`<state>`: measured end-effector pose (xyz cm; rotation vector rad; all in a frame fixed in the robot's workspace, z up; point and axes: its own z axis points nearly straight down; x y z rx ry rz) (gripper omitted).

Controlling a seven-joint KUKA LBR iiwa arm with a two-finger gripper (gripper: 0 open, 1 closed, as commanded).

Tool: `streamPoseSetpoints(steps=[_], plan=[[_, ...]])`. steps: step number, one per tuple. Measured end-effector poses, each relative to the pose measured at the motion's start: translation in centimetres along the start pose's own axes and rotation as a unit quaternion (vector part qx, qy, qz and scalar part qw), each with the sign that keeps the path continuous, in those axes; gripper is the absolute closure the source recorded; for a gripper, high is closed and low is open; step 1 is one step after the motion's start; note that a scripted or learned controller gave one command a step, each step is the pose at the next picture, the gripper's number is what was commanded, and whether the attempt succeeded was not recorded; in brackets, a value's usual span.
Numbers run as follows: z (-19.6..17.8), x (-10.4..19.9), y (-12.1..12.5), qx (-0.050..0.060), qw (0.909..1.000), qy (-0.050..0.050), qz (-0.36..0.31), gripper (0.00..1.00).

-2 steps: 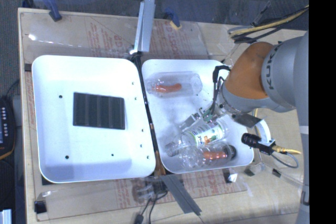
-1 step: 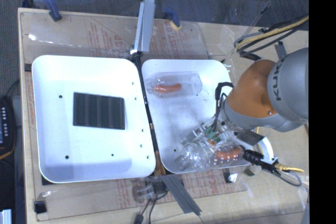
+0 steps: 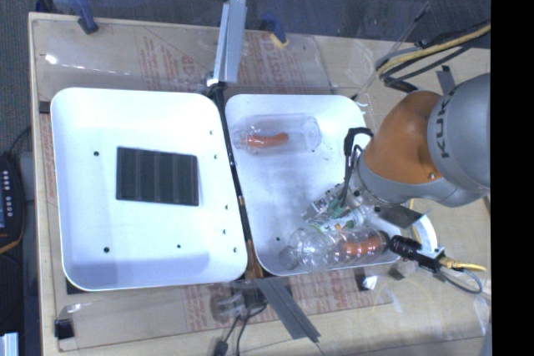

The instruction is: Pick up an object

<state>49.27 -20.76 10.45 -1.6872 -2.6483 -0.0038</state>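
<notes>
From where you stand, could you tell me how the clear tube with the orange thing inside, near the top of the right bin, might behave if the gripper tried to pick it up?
The clear tube looks round and lies on its side, so a nudge would probably roll it. Its glossy, see-through wall suggests thin plastic: likely light, and perhaps slippery between fingers. The orange thing inside seems loose and may slide, shifting the balance.
</notes>
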Motion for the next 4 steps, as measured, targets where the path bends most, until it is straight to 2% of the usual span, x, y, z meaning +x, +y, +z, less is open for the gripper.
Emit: streamPoseSetpoints(steps=[1,2,3,4], plan=[[1.4,-0.2,1.6,0.001,0.9998,-0.001,0.021,1.00],[1.4,-0.2,1.6,0.000,0.9998,-0.001,0.021,0.00],[-0.2,-0.6,0.7,0.001,0.9936,-0.001,0.113,0.00],[1.3,0.4,-1.5,0.001,0.9710,-0.001,0.239,0.00]])
